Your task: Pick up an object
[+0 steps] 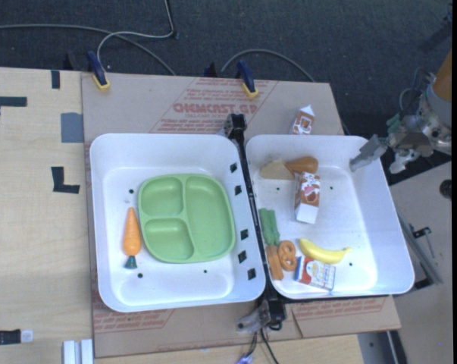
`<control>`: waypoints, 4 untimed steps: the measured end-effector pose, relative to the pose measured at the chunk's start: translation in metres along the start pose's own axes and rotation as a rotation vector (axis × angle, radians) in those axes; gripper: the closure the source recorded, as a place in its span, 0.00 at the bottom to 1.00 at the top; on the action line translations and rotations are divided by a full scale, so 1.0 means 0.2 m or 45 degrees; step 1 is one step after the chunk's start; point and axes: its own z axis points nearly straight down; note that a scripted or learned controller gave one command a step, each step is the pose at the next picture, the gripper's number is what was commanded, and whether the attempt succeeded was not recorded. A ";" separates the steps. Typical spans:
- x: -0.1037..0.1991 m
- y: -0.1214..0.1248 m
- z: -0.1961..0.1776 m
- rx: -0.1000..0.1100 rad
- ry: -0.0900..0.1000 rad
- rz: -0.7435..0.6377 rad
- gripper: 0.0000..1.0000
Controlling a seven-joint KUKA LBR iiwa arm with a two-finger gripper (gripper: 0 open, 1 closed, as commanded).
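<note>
My gripper (381, 158) hangs over the right rim of the right bin (380, 226), with its fingers spread and nothing between them. In that bin lie a brown drumstick (302, 164), a pale wedge (271, 171), a red and white carton (308, 197), a green stick (268, 224), a pretzel (286, 252), a banana (323, 252) and a small flat box (316, 273). The nearest item, the carton, is well to the gripper's left.
The left bin (114, 165) holds a green divided plate (186, 217) and a carrot (131, 235). A small carton (305, 120) stands on the cardboard behind the right bin. Black clips (245, 203) join the bins along their shared wall.
</note>
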 end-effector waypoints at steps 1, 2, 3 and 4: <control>0.09 0.33 0.78 -0.019 -0.002 -0.001 0.00; 0.36 0.31 0.95 -0.004 -0.001 -0.001 0.00; 0.42 0.38 0.95 -0.002 -0.002 0.000 0.00; 0.41 0.25 0.95 -0.006 -0.002 -0.001 0.00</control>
